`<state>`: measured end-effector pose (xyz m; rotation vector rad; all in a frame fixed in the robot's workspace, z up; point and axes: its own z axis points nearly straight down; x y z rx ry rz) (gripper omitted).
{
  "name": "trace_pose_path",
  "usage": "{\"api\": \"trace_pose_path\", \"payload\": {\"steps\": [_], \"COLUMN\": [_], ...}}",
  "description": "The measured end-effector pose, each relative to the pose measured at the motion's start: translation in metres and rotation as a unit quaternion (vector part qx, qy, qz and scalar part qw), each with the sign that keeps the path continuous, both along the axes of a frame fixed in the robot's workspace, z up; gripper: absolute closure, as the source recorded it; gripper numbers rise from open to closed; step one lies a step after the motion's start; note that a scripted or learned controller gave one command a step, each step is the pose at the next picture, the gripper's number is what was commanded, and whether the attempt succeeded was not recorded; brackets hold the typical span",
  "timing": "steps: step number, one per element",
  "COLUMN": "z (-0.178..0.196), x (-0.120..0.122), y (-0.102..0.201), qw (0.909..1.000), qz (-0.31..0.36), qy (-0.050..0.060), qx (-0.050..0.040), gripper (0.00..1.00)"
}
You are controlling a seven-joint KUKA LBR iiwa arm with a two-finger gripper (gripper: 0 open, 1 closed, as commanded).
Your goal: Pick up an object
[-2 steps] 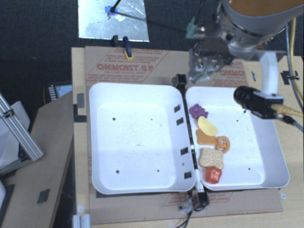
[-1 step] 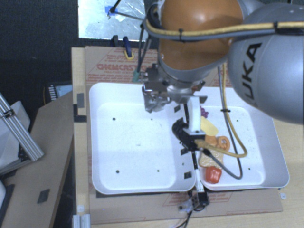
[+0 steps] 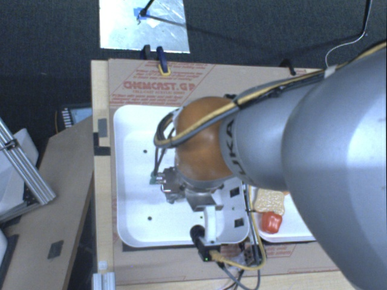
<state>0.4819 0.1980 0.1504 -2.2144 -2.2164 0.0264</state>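
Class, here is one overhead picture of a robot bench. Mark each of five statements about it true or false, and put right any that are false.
1. The grey arm with the orange band reaches over the left shallow white bin. True.
2. A small red object lies in the right shallow white bin. True.
3. The red object lies in the left bin. False: it lies in the right bin, just below a tan speckled block.
4. The bins rest on blue cloth. False: they rest on brown cardboard printed with red lettering.
5. A shiny silver sheet lies beyond the cardboard's far edge. True.
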Motion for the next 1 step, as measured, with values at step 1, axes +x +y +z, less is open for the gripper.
{"api": "trace_pose_path", "payload": {"steps": [1], "z": [-0.0688], "x": [0.0045], "y": [-0.0145], "qw": [1.0000], "qz": [-0.001], "qy": [-0.009], "qx": [0.0032], "gripper": [1.00]}}
